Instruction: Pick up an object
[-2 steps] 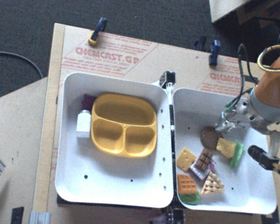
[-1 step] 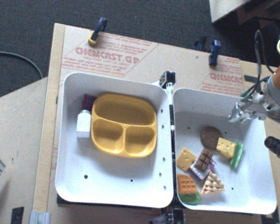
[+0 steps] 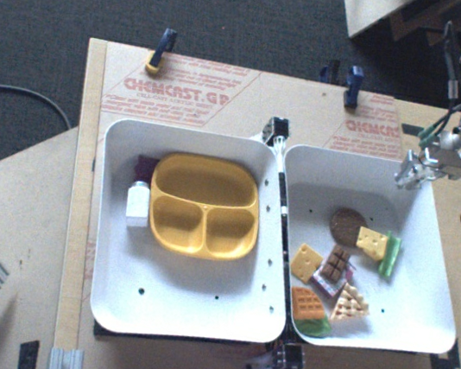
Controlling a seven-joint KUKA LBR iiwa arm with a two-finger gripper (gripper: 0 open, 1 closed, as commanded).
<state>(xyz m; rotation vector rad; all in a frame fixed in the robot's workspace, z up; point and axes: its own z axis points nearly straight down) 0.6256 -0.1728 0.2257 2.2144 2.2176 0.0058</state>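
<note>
- Progress: by the look of things the pick is yet to be made. The gripper (image 3: 409,172) hangs over the far right corner of the right bin (image 3: 424,282), above its rim, with no object between its jaws. Whether the jaws are apart or together I cannot tell at this size.
- What is left, as I judge it: carry the gripper toward the near middle of the right bin, where the pieces lie, come down on one, close and lift.
- Right bin contents: a cluster of toy food well apart from the gripper. A brown round cookie (image 3: 347,226) lies farthest back, with a cheese wedge (image 3: 371,243) just beside it and a green stick-shaped piece (image 3: 390,256) touching the cheese's right side. Nearer the front are a yellow cracker square (image 3: 306,261), a chocolate bar piece (image 3: 336,264) resting on something purple, a pale lattice waffle piece (image 3: 350,303) and an orange waffle (image 3: 307,305) over a green piece at the front wall.
- Left bin (image 3: 109,282) contents: a yellow divided plate (image 3: 204,206) with three compartments, nothing in them. A small white bottle (image 3: 138,204) touches the plate's left edge, and a dark purple thing (image 3: 146,165) lies just behind the bottle.
- Both bins sit side by side on the desk (image 3: 106,88), touching along their middle rims.
</note>
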